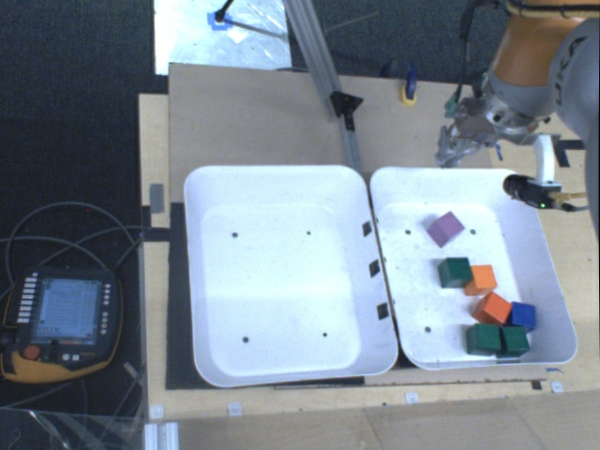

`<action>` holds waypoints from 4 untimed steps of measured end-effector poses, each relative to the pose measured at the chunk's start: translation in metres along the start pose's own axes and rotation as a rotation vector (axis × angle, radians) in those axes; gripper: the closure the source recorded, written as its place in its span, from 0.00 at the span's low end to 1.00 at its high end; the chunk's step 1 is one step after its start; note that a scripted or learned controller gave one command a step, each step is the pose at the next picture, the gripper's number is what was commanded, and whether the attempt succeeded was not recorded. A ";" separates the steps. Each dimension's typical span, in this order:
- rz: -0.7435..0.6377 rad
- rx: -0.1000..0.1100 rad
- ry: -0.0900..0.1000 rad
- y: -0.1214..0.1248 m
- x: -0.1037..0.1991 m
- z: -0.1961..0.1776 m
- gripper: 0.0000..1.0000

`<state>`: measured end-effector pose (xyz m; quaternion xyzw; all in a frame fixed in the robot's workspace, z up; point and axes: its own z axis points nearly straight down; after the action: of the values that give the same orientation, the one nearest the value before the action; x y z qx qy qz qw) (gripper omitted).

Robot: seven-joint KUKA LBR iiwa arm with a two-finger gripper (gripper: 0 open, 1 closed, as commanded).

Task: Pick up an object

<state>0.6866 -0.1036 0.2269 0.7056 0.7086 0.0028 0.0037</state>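
Several small blocks lie in the right bin (544,251). A purple block (445,227) sits nearest the bin's back. Below it a dark green block (455,272) touches an orange block (482,277). Toward the front right corner are a second orange block (493,307), a blue block (522,316) and two green blocks (497,339) side by side. My gripper (457,144) hangs above the back rim of the right bin, away from every block, and nothing shows under it.
The left bin (202,251) stands beside the right one. A grey pole (319,54) slants across the bench behind the bins. A teach pendant (61,322) with cables lies on the floor at the left.
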 end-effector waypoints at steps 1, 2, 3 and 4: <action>-0.001 0.002 0.000 0.002 0.000 -0.039 1.00; -0.005 0.009 0.003 -0.008 0.051 -0.024 1.00; -0.005 0.008 0.003 -0.013 0.095 -0.027 1.00; -0.006 0.009 0.003 -0.023 0.140 -0.029 1.00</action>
<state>0.6624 0.0363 0.2558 0.7036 0.7106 0.0010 -0.0005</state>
